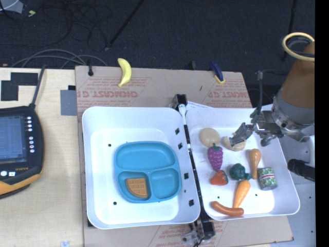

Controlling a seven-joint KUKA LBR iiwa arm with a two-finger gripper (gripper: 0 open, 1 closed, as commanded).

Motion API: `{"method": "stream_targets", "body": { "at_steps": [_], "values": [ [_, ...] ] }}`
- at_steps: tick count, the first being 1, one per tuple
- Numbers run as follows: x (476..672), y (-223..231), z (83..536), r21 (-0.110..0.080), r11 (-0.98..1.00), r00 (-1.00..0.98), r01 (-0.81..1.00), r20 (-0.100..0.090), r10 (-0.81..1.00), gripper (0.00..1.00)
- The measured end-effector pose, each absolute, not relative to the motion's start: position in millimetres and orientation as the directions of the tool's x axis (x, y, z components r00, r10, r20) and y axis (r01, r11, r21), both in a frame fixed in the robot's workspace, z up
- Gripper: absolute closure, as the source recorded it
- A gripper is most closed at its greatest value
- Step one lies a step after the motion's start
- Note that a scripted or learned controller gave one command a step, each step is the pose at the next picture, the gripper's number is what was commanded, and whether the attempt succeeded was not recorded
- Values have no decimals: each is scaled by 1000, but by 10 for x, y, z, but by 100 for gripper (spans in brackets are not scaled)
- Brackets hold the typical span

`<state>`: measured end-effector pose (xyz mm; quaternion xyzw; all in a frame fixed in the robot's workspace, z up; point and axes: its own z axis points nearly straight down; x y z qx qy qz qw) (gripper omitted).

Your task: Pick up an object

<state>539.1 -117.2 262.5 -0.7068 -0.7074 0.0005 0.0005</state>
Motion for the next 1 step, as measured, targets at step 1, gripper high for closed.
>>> {"method": "stream_targets", "body": {
  "at_steps": [1],
  "values": [
    [4930, -803, 1138, -20, 2, -2, 1000, 6, 1000, 0]
  ]
}}
